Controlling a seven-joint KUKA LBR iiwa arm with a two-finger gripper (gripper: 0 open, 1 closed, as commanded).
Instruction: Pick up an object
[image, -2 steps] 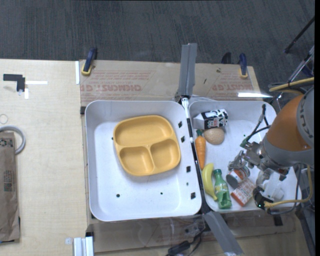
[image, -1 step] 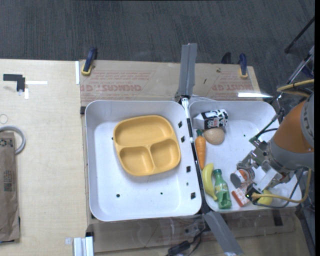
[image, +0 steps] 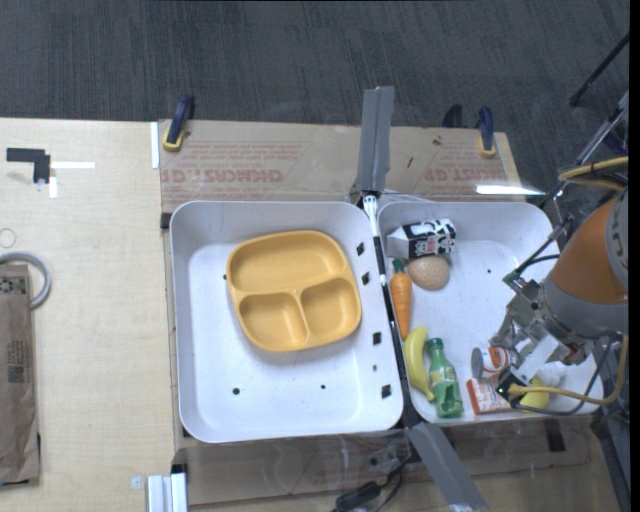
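Right bin (image: 470, 255): one carrot (image: 401, 298), one banana (image: 416, 357), one green bottle (image: 443, 378); gripper (image: 512, 362) at four o'clock, jaw state unclear.

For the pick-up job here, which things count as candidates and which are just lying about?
Job: pincer; right bin items: carrot, banana, green bottle, milk carton, potato.

Lying about: yellow divided plate in left bin; blue clamps; brown bag.

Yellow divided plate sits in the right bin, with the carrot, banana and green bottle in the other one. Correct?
Not quite. The camera view shows the yellow divided plate in the left bin. The carrot, banana and green bottle are in the other one, the right bin.
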